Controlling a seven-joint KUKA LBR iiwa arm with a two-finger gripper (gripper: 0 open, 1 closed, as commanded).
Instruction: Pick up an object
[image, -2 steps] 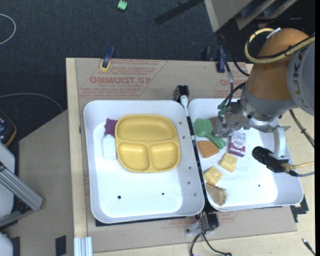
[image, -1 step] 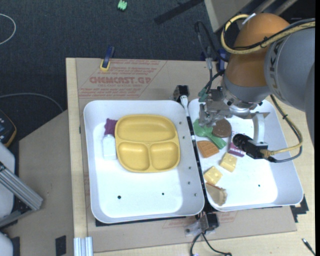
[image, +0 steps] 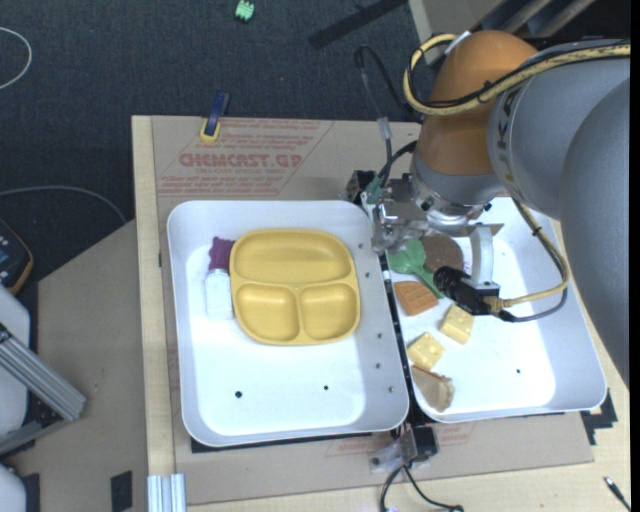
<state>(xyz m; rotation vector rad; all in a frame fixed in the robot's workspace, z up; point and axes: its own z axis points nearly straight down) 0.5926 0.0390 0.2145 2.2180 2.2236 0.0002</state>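
The pincer (image: 425, 243) hangs right over the green toy (image: 407, 259); its grip cannot be told.

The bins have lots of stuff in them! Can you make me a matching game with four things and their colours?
Things:
1. Divided tray in the left bin
2. Bottle beside the tray
3. Soft thing under the gripper
4. Clip on the cardboard

Colours:
A. Green
B. White with a purple top
C. Yellow and blue
D. All yellow

Pairs: 1-D, 2-B, 3-A, 4-C
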